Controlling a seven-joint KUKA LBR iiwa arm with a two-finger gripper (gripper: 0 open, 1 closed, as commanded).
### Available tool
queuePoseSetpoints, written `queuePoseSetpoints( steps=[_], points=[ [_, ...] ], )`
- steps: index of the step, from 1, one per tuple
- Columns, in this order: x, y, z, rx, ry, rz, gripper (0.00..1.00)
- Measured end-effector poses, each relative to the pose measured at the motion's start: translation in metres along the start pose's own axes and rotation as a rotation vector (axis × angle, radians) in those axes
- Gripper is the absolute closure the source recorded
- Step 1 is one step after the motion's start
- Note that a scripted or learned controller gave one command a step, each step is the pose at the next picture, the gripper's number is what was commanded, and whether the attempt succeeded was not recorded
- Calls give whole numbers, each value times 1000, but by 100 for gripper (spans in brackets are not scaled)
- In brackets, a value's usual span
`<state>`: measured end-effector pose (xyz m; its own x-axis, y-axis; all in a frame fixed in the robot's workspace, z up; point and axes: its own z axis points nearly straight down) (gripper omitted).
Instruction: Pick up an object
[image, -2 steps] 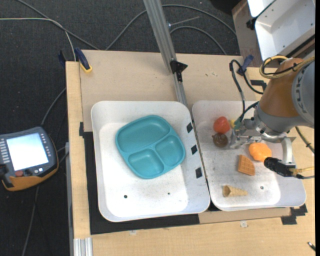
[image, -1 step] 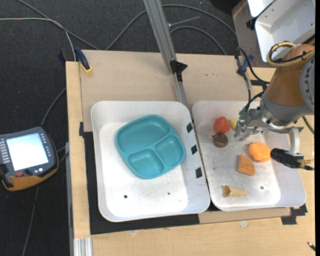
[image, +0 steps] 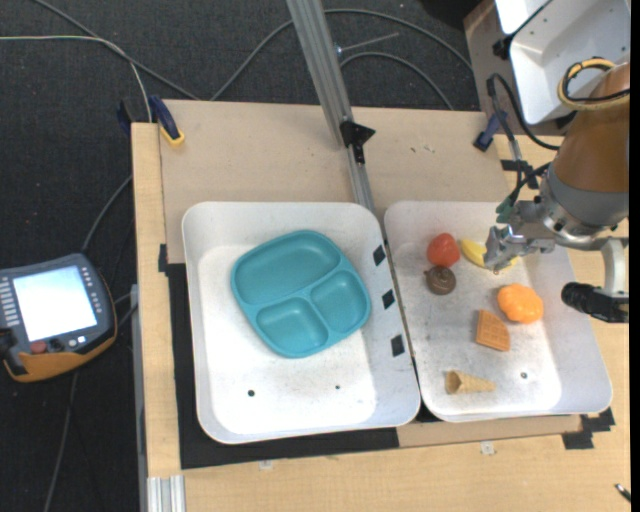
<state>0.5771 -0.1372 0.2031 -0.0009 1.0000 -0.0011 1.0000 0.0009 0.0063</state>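
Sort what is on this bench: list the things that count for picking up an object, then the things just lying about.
For the job:
gripper, low over the right bin
yellow piece by the gripper
red ball
brown ball
orange fruit
waffle piece
cone

Lying about:
teal tray in the left bin
pendant off the bench

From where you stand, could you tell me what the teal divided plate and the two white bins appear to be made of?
The teal divided plate looks like moulded plastic: uniform colour, rounded compartment ridges, soft satin sheen. The left bin and right bin look like thin formed plastic, matte white with rounded corners and dark scuff specks; the picture leaves the exact material open.
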Motion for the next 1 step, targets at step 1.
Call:
queuePoseSetpoints(
  steps=[1],
  points=[
    [-3, 9, -61, -1, -1, -1, 100]
  ],
)
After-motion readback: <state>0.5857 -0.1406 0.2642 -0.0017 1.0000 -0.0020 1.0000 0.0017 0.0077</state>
